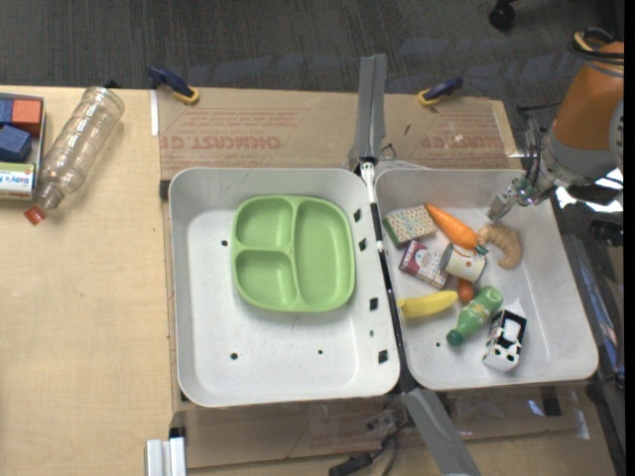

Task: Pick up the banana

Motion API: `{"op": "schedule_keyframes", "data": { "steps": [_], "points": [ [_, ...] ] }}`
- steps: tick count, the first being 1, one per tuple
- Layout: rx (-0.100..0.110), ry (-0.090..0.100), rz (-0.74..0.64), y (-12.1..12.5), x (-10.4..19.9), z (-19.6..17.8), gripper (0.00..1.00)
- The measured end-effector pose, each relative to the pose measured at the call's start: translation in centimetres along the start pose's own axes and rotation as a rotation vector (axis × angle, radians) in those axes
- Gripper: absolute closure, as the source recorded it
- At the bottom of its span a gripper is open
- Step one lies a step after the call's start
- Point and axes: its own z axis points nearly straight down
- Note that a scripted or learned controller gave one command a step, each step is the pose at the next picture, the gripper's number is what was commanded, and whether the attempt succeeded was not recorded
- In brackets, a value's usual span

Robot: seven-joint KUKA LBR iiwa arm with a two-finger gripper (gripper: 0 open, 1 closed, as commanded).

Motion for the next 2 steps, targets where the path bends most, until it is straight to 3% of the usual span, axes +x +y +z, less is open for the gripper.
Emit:
{"op": "schedule_keyframes", "data": {
  "steps": [2],
  "points": [
    [-0.002,-0.002,-0.475,-0.6,0.4,0.48,1.0]
  ]
}}
